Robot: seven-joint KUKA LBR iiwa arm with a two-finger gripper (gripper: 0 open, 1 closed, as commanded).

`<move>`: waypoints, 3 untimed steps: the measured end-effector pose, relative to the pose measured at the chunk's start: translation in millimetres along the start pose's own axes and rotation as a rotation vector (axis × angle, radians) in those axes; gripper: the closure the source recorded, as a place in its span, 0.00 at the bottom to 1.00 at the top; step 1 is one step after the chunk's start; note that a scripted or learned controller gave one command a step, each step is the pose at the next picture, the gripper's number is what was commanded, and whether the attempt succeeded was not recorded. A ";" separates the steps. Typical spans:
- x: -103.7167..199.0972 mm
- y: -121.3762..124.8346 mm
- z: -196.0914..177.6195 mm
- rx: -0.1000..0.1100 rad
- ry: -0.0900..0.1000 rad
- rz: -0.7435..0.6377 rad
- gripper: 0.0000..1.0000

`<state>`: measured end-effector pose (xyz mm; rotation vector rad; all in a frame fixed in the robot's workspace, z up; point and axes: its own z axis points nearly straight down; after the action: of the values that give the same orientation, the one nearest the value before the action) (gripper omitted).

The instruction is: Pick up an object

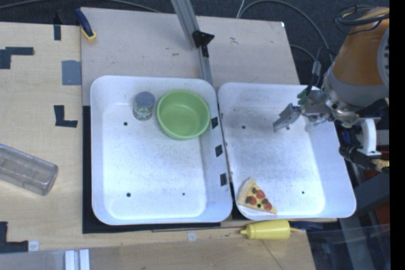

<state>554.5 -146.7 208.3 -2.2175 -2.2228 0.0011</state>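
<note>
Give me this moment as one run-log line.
pincer: over right bin, holding nothing | pizza slice: right bin, near-left corner | green bowl, small jar: left bin | pick: not done

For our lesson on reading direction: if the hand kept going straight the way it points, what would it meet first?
The hand points left and slightly down, over the right bin. Most likely it meets that bin's bare floor first, otherwise the wall between the bins; depth is unclear.

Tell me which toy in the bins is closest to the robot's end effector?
The pizza slice, lying in the right bin under the end effector. The green bowl and small jar sit in the left bin.
</note>
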 end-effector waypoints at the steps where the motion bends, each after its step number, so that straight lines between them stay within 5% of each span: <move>1: -0.1 0.0 -0.1 0.000 0.000 0.000 0.00; 3: 2.0 -1.8 118.3 0.003 -0.001 0.001 0.00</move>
<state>552.5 -144.6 90.0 -2.2176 -2.2212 0.0059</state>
